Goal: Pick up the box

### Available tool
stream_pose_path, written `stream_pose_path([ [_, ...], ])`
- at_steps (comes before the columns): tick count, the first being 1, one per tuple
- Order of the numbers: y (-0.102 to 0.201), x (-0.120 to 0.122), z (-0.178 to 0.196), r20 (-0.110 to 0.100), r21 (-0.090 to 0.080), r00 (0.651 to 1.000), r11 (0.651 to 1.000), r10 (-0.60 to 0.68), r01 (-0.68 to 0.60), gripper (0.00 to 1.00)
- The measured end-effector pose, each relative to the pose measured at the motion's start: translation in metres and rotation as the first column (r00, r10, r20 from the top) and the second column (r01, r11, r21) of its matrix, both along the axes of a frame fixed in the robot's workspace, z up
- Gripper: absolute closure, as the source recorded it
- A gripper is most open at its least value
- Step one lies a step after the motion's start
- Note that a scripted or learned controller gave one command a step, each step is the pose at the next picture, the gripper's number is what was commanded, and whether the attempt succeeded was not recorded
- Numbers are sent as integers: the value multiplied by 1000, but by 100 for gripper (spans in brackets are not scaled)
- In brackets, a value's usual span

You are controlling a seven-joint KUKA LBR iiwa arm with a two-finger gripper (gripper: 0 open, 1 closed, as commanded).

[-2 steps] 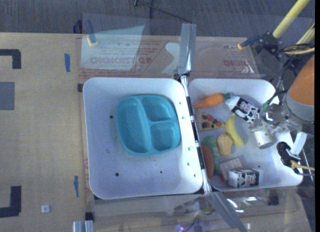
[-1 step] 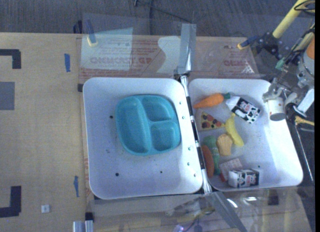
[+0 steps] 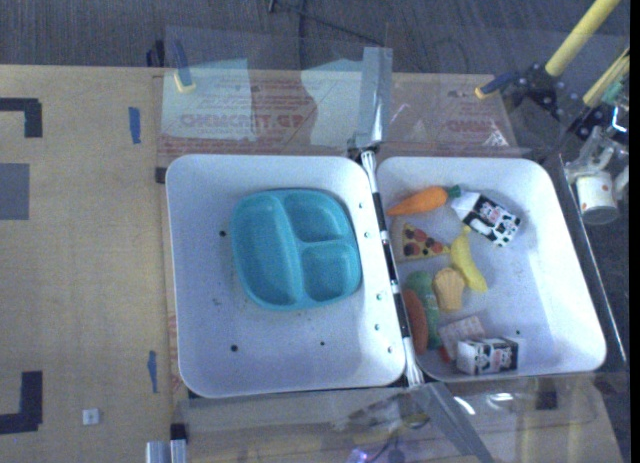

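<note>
Two small black-and-white cartons lie in the right bin. One carton rests tilted near the bin's back, just right of a carrot. The other carton lies on its side at the front edge, touching a pale pink box behind it. A flat box printed with fruit lies by the bin's left wall.
A yellow banana, an orange-yellow piece, a green item and a red-orange vegetable crowd the right bin's left side. A blue divided plate sits in the left bin. Yellow rods with a black clamp stand at the back right.
</note>
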State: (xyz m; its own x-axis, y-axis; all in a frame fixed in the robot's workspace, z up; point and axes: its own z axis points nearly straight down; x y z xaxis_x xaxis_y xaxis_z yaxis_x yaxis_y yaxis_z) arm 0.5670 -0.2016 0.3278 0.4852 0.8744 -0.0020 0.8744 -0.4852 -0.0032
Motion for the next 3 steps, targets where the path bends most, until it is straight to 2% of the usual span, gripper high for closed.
stream_pose_path([
  [1,2,11,-60,-4,0,964,964,-267,267,100],
  [2,-1,-41,66,1,0,1000,1000,-10,10,100],
  [3,-10,21,7,-1,1,998,998,55,-55,100],
])
